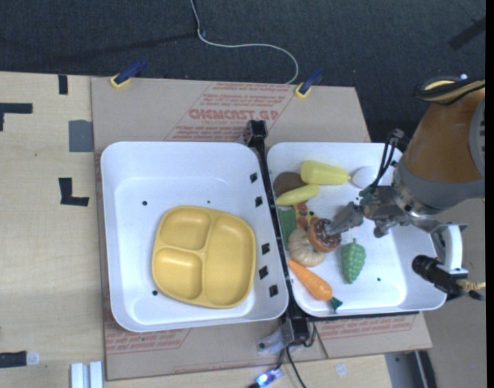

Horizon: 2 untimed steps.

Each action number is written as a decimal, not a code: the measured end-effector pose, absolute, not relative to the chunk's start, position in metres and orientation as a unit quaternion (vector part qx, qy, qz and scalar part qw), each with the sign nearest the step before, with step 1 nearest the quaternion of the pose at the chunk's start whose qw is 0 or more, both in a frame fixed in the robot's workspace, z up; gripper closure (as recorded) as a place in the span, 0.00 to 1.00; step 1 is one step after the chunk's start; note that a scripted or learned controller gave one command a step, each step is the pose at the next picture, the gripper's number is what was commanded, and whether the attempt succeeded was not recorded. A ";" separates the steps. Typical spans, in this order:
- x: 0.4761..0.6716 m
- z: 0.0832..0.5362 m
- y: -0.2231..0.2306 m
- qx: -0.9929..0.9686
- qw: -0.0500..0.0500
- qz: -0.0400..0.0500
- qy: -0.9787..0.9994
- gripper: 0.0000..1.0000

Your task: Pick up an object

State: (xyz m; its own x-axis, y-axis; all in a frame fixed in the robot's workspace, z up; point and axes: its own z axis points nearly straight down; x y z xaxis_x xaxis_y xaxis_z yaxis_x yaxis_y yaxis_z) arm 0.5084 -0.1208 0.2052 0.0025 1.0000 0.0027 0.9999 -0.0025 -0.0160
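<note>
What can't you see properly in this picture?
- Gripper: too small and dark in the camera view to tell whether it grips the brown ring-shaped toy.
- Brown round toy: partly hidden by the yellow toys over it.
- Arm: cut off at the right.

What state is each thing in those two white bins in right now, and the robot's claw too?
Yellow sectioned plastic tray: lying flat in left bin, nothing in it.
Green toy grapes: lying loose in right bin.
Orange toy carrot: lying against the bin's near wall.
Yellow toy corn: lying by the far wall.
Gripper: low over the toy pile, holding nothing visible.
</note>
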 end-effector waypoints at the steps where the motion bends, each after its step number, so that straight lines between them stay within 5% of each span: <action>1: 0.511 0.212 -0.121 -0.707 0.001 0.001 -0.708 0.00; 2: 0.509 0.167 -0.124 -0.707 0.003 0.002 -0.707 0.00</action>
State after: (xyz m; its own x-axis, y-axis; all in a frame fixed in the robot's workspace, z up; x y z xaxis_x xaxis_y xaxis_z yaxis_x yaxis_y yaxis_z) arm 0.5090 -0.1241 0.1672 -0.0004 1.0000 0.0010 1.0000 0.0004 -0.0075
